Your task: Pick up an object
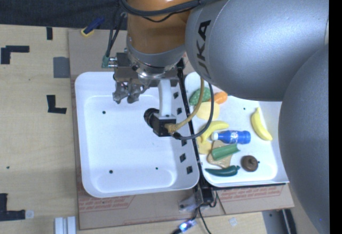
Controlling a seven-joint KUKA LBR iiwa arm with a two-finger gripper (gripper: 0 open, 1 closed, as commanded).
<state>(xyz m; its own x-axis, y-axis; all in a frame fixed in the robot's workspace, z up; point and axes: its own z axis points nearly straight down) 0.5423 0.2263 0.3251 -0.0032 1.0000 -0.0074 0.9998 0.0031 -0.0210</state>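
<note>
Although the task asks for an object to be picked up, nothing in this view suggests that a grasp has been made yet. The gripper [127, 94] hangs over the far part of the left bin [88, 137], just inside its rim, and its short dark fingers [119, 96] point down with no item visible between them (whether they stand parted or closed I cannot tell from this angle). All the candidate things lie in the right bin [267, 174], well apart from the gripper and across the divider: a yellow banana [261, 124] toward the right side, a blue bottle [232, 137] near the middle, a green pepper [224, 171] at the near edge, a small brown round piece [249, 163] beside it, and a green and orange cluster [206, 96] partly hidden behind the arm. As I judge it, the whole job remains: travelling to the right bin, settling over one item, closing on it and lifting.
</note>
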